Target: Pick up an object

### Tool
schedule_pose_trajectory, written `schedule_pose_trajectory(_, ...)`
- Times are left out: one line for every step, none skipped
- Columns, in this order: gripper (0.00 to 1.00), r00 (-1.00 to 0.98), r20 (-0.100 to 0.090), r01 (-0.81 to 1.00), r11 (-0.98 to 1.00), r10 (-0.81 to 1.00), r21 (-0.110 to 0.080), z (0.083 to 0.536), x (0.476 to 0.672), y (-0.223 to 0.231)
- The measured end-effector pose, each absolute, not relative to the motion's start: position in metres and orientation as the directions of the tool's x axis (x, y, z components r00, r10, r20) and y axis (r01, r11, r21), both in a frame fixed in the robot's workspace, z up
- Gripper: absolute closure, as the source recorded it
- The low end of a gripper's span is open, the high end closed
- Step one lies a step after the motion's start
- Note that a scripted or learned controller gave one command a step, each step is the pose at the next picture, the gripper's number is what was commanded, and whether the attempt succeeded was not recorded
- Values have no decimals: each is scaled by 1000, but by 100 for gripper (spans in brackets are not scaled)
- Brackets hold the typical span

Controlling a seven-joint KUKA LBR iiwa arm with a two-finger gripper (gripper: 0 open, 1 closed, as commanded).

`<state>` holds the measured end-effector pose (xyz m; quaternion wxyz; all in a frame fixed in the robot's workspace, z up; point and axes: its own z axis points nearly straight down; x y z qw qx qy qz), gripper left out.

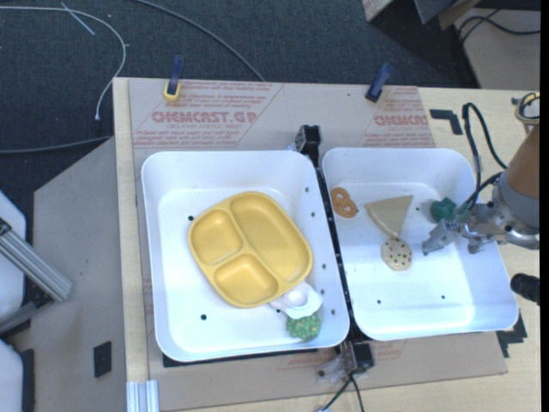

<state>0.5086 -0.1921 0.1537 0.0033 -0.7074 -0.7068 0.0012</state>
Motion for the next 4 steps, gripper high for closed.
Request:
schedule_pose_trajectory(0, 0, 4, 1000, 0, 1000, -7, 104, 502, -183)
schedule_pose_trajectory(100, 0, 2, 1000, 0, 1000, 0, 118, 504, -184)
schedule_pose_trajectory(100, 0, -2, 1000, 0, 1000, 4, 174, 507, -193)
schedule_pose_trajectory(100, -1, -3, 1000, 1, 1000, 8, 237, 507, -198)
